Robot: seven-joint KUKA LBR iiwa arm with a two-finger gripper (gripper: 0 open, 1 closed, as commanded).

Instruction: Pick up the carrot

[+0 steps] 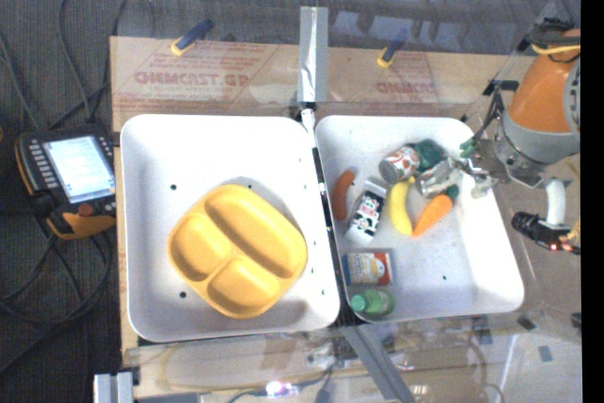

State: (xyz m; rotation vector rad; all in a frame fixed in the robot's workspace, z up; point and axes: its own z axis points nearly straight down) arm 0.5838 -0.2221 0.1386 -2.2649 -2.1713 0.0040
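Bench [274, 75]: brown board top with faint red lettering, seen from above at a slant. Two shallow white bins sit on it side by side, inner rims touching along the centre line. Left bin [151, 203] is the larger in view; right bin [486, 269] lies toward the arm's side. A metal strip [308, 57] runs from the far edge down to the bins' junction. Two small blue-and-yellow clamps [192, 37] [392, 53] sit on the board beyond the bins.

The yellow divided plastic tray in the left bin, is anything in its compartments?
The yellow divided plastic tray holds nothing in its three compartments. It lies on the left white bin; whatever is beneath it is covered.
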